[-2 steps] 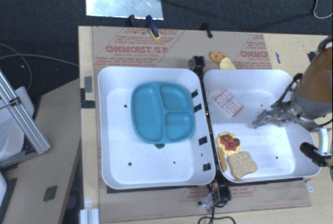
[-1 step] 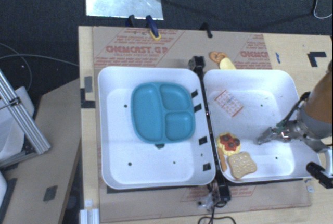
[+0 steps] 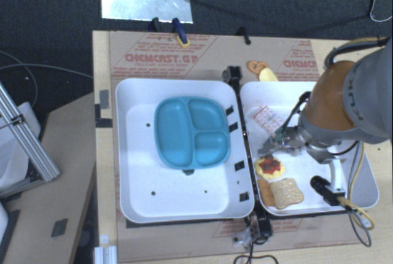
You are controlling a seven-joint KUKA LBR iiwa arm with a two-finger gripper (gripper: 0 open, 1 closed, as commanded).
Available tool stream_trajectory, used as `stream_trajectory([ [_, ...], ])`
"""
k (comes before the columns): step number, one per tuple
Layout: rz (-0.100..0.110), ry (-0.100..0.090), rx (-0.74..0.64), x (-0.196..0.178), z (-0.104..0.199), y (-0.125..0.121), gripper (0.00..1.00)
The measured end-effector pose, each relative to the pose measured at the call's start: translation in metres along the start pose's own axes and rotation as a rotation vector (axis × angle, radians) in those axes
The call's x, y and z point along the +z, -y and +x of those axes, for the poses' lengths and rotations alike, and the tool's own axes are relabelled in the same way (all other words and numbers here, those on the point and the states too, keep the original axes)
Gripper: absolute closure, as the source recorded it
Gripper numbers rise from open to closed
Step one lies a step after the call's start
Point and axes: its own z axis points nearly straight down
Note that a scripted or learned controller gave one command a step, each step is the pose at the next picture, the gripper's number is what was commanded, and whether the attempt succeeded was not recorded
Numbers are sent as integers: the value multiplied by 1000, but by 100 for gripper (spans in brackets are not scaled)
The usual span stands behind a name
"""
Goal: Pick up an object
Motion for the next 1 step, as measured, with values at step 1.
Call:
stream_trajectory([
  [1,-5,3,9,-12,-7,0,100],
])
